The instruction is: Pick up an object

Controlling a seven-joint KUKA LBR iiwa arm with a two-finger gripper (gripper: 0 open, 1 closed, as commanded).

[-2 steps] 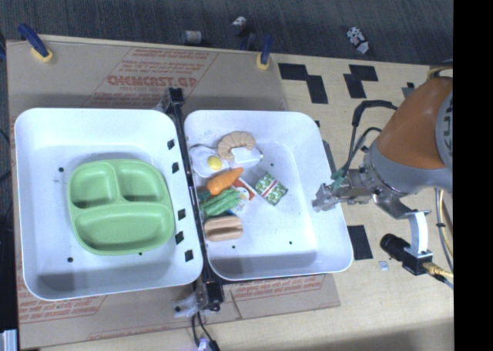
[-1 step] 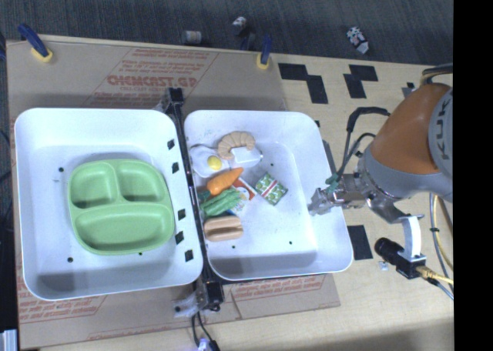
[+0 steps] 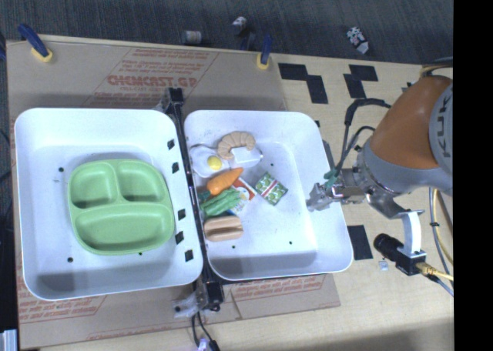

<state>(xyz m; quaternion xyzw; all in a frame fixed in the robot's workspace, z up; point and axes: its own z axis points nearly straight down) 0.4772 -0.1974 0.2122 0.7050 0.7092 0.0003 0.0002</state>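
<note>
You see grey arm's jaws (image 3: pixel 322 197) at right rim of right white bin (image 3: pixel 333 245); can't tell opening, nothing visibly held; toy food clustered in bin's left half: orange carrot (image 3: pixel 224 181), green bean pod (image 3: pixel 219 202), hot dog bun (image 3: pixel 223 227), croissant (image 3: pixel 236 142), fried egg (image 3: pixel 209 162), green-white carton (image 3: pixel 270 188); green divided plate (image 3: pixel 121 205) in left white bin (image 3: pixel 31 188).

Left bin (image 3: pixel 31 188): one green divided plate (image 3: pixel 121 205), centred. Right bin (image 3: pixel 308 142): croissant (image 3: pixel 236 142), fried egg (image 3: pixel 209 162), carrot (image 3: pixel 225 181), green carton (image 3: pixel 270 188), green beans (image 3: pixel 219 202), hot dog (image 3: pixel 223 227), clustered along its left wall. Gripper (image 3: pixel 320 197) over that bin's right rim, nothing visibly held.
</note>
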